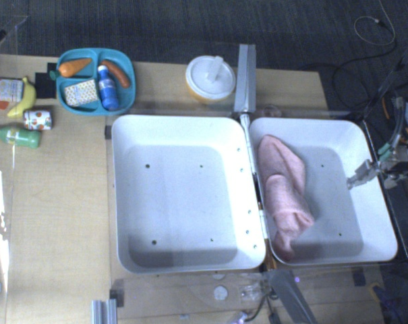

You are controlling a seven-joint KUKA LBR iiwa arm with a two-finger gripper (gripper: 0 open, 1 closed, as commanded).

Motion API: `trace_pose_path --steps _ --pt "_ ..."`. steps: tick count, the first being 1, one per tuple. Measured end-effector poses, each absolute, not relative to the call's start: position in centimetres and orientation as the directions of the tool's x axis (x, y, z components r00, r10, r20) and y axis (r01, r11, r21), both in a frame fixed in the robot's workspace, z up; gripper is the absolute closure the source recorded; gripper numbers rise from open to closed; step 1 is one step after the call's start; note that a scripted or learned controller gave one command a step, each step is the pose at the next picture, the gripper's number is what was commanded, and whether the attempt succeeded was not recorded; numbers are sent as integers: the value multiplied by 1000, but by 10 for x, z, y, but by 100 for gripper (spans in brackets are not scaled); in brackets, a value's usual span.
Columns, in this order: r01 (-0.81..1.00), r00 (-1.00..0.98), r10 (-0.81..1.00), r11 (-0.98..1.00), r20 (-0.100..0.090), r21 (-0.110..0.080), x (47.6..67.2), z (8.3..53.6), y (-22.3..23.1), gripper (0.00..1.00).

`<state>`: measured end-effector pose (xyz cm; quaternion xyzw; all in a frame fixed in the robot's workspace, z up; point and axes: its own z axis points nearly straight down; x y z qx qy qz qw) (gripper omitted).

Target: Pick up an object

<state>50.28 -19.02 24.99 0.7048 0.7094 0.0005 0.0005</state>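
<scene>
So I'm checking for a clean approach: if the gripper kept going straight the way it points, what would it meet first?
The gripper points left and slightly down over the right bin. Bare bin floor comes first, then probably the pink towel on the bin's left side. Its height is unclear, so it might pass above.

The left bin [133, 201] offers open floor throughout; in the right bin [375, 245], a pink towel [284, 191] (lying lengthwise) blocks the left half, leaving its right floor passable.

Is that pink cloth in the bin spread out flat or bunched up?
Bunched up: the pink cloth lies as a rumpled, rolled heap along the right bin's left side.
</scene>
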Motion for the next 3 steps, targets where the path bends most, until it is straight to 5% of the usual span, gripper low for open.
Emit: trace_pose_path --steps 1,2,3 --pt "977 -215 977 215 -3 10 490 96 -130 0" --pt "878 -479 878 479 -2 4 530 135 -135 0" --pt "848 -530 848 530 -7 10 591 92 -118 0"
